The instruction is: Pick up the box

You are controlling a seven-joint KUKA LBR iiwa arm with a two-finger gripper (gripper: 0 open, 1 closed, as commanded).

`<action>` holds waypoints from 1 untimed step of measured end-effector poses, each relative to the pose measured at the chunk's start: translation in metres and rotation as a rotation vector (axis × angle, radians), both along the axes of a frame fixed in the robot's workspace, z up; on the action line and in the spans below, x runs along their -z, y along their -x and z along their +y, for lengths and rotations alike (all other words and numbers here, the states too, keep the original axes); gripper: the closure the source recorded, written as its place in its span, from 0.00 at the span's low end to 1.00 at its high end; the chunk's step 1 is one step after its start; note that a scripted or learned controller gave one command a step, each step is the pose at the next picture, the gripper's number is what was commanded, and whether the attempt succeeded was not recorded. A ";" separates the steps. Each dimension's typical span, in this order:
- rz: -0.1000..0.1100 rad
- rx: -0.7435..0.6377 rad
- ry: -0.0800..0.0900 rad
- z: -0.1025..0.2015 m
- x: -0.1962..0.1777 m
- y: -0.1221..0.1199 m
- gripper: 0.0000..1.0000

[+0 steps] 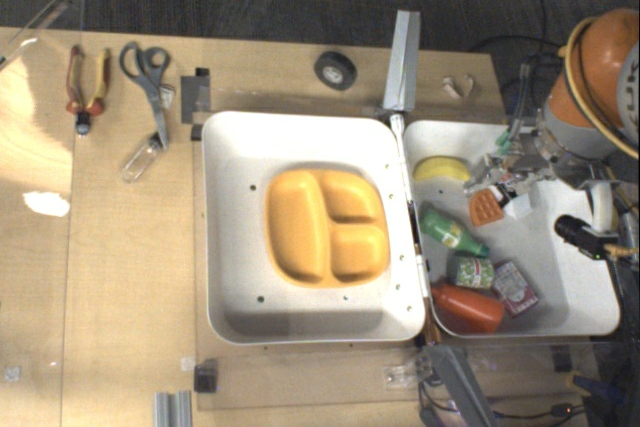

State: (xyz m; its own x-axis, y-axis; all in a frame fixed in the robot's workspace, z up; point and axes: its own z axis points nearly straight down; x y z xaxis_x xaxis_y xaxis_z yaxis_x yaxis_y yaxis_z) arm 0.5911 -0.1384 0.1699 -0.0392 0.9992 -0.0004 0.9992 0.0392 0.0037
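- Gripper [497, 177] over far end of right bin [600, 320], above orange waffle-like piece [485, 207]; can't tell its state.
- Box [515, 285], small, purplish, lies near bin's front, just beside green packet [473, 271]; apart from gripper.
- Same bin: banana [441, 169] at far-left corner, green bottle [450, 230], red-orange item [466, 307] at front.
- Left bin [230, 215] holds yellow divided tray [327, 225].
- Bench: scissors [150, 80], pliers [85, 85], tape roll [335, 70].
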 end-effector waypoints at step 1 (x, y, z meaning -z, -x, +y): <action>-0.001 -0.099 0.001 -0.045 0.057 0.048 0.00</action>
State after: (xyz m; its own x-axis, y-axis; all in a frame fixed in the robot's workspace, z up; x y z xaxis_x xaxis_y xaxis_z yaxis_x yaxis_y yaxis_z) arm 0.5436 -0.1834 0.1132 -0.1375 0.9905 -0.0014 0.9905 0.1375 0.0049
